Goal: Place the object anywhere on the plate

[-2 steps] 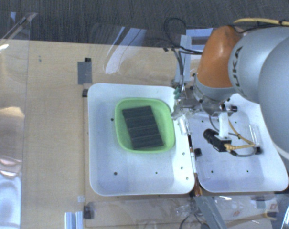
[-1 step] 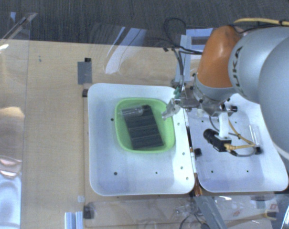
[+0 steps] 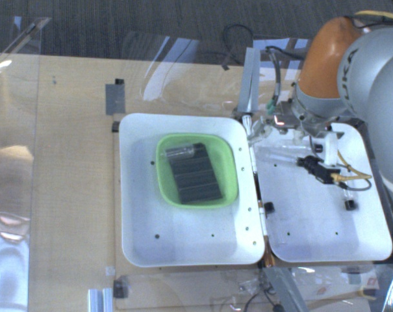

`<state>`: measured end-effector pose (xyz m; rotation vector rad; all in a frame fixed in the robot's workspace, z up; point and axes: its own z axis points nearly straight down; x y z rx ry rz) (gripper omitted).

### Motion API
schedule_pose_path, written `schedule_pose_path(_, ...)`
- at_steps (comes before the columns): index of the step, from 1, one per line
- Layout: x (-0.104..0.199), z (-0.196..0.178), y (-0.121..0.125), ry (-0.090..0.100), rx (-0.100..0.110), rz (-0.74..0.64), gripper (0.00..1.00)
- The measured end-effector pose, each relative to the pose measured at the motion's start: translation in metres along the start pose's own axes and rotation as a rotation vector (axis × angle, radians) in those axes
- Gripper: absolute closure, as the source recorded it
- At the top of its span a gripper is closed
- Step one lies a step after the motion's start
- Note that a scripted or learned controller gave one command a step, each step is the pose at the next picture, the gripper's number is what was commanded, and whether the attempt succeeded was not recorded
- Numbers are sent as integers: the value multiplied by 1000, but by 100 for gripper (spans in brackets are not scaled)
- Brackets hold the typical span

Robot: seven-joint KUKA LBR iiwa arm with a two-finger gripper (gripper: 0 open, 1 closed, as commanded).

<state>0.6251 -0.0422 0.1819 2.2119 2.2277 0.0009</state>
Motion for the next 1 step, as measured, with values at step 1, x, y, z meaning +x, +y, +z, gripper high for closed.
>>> schedule_pose_path(1, -46, -49, -7, -1, -5, -115, 0)
